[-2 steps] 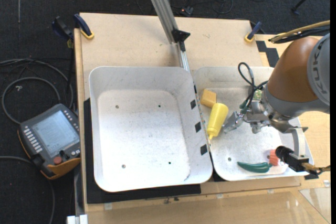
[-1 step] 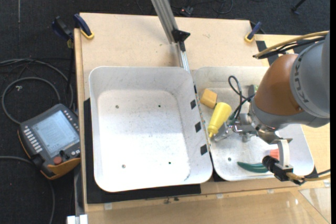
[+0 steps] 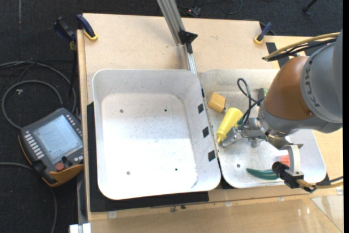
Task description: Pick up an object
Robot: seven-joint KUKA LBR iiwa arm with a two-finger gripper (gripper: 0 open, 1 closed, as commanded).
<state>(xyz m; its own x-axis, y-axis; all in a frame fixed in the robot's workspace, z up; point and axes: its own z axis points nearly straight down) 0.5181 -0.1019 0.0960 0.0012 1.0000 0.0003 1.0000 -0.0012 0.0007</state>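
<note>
Though half hidden under the arm (image 3: 297, 98), green object (image 3: 262, 173) in right bin (image 3: 229, 177).

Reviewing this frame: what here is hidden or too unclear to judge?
- Gripper: too small and cluttered in the camera view to tell whether the jaws are open or hold the yellow object.
- Green object: right end covered by the arm.
- Right bin: far side under the arm.

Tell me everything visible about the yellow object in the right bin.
The yellow object looks like smooth plastic, an elongated rounded cylinder, bright yellow. It lies on its side on the floor of the right bin, near that bin's left wall, slanting from upper right to lower left. Its lower end meets the metallic hand; whether it is gripped cannot be told. A tan block sits apart, just above it.
</note>
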